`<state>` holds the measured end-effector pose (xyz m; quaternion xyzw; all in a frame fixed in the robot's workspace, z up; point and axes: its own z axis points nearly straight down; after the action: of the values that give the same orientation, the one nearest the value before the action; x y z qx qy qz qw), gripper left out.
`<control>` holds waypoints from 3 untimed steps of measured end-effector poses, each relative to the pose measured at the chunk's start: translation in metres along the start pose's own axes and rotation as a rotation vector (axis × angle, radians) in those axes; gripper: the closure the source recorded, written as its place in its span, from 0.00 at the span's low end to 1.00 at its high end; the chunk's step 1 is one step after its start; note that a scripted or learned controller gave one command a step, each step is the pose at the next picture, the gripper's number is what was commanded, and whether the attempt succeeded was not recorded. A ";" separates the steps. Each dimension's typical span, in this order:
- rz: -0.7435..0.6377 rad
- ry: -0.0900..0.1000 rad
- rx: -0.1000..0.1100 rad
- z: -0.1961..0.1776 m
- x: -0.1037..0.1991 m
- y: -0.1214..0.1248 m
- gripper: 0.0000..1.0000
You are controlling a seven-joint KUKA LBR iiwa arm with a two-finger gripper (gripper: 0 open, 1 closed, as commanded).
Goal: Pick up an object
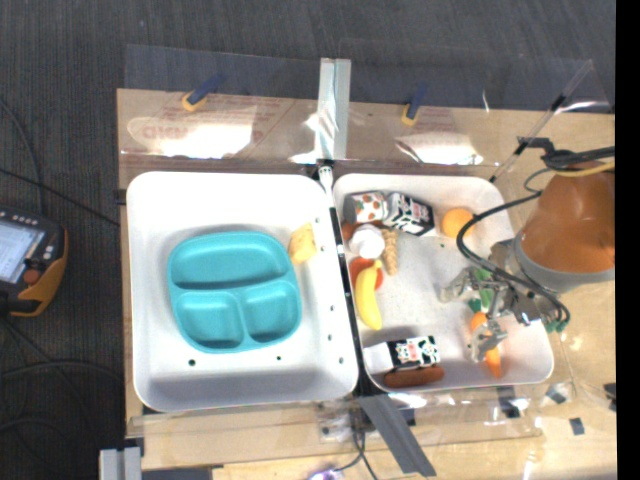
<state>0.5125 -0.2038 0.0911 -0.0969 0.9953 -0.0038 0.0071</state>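
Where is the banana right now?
The banana lies in the right bin, along its left wall, just below a small ice-cream cone and above a cow-patterned carton.

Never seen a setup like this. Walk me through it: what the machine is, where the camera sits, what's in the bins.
One camera looks down at a slant on two white bins. The orange-and-grey shape at right is a robot arm; its gripper hangs low over the right bin, near something small and orange. Whether it holds anything is unclear. The left bin has a teal divided plate and a small yellow piece. The right bin also has a banana, an orange ball, two cow-print cartons and a sausage.
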 end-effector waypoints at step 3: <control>-0.143 -0.004 -0.001 0.000 0.016 -0.015 0.00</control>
<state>0.4992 -0.2215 0.0914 -0.1677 0.9858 -0.0038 0.0088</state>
